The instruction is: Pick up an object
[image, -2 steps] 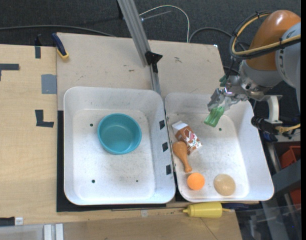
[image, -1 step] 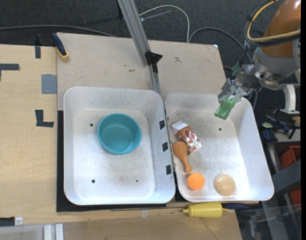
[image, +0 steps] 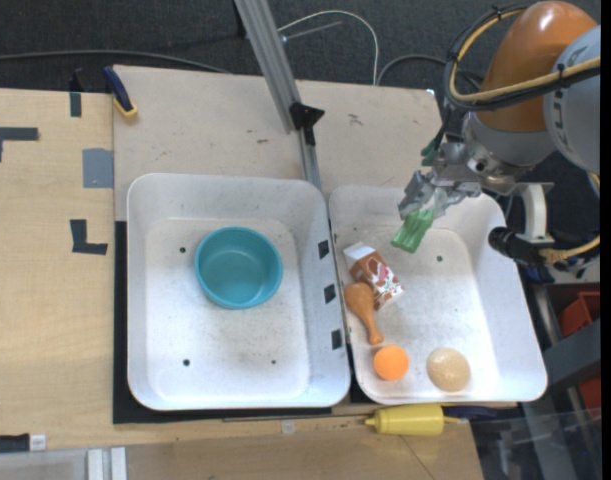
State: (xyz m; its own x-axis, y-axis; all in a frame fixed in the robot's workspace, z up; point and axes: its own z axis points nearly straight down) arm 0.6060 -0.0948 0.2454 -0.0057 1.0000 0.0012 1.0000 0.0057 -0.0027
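gripper (image: 428, 200): I see it upper right of frame, fingers clamped on green object (image: 411, 233)
green object: hangs over right bin (image: 485, 298), upper part
left bin (image: 150, 268): teal bowl (image: 238, 266)
right bin: carton (image: 374, 273), drumstick (image: 363, 310), orange ball (image: 390, 363), beige ball (image: 448, 368)

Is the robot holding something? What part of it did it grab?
Yes. The gripper holds a small green object by its upper end, and the rest hangs down over the right bin.
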